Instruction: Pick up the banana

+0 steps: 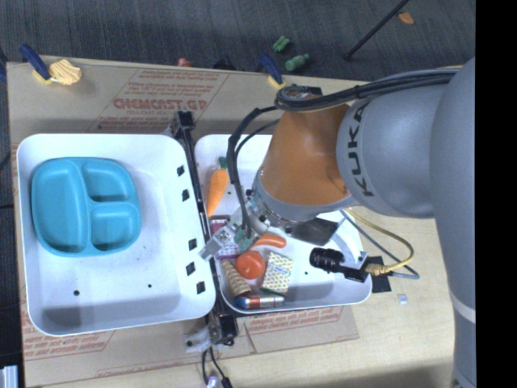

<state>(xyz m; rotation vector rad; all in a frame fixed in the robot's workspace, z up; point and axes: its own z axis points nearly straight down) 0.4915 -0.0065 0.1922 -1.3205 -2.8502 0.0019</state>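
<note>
Banana hidden, most likely beneath the arm point(323, 160) covering the middle and far edge of the right bin point(361, 296); exact place not readable.

Gripper point(232, 239) low near that bin's left wall, roughly halfway along it. Jaw state: cannot tell, blocked by the wrist.

Neighbours:
- Orange carrot point(216, 191) along the left wall, toward the far edge.
- Red round fruit point(251, 263), slim red pepper point(271, 240) and checked pale wafer point(279, 274) crowded toward the near-left corner.
- Blue divided plate point(85, 204) in the left bin point(105, 312), well apart, not relevant.

Judgement for the grasp:
- Confirm the target first, and avoid mistaking the carrot for it.
- Span the narrow width at mid-length, square to the curve.
- Keep off the bin wall and clear of the clutter at the near-left corner.
- Close firmly, since the skin is probably smooth and the curve prone to twisting out.
- Lift straight up, slowly.
- Check for yellow in the grip before logging success.
</note>
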